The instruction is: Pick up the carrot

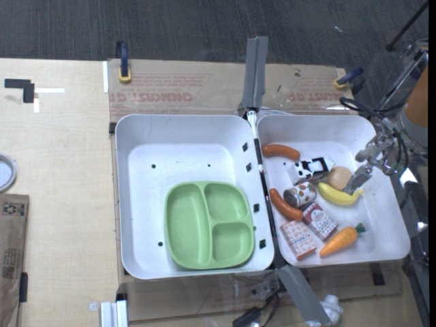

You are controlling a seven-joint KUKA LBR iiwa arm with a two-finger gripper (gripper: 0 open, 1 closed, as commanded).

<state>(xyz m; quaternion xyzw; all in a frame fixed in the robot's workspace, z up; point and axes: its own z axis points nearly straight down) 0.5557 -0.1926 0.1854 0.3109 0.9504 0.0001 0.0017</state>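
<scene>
Two white bins (pixel 129 182) are sitting on a pale wooden bench (pixel 54 155) above dark flooring. The orange carrot (pixel 338 241), green-topped, is lying in the right bin's near corner. The gripper (pixel 368 165) is hovering over the banana (pixel 338 195); its grip cannot be told.

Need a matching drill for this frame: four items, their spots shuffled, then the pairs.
Items:
1. carrot
2. green plate
3. banana
4. gripper

Places:
A. left bin
B. front right corner of the right bin
C. above the right bin's right side, beside the banana
D. middle of the right bin, under a round tan item

Pairs: 1-B, 2-A, 3-D, 4-C
</scene>
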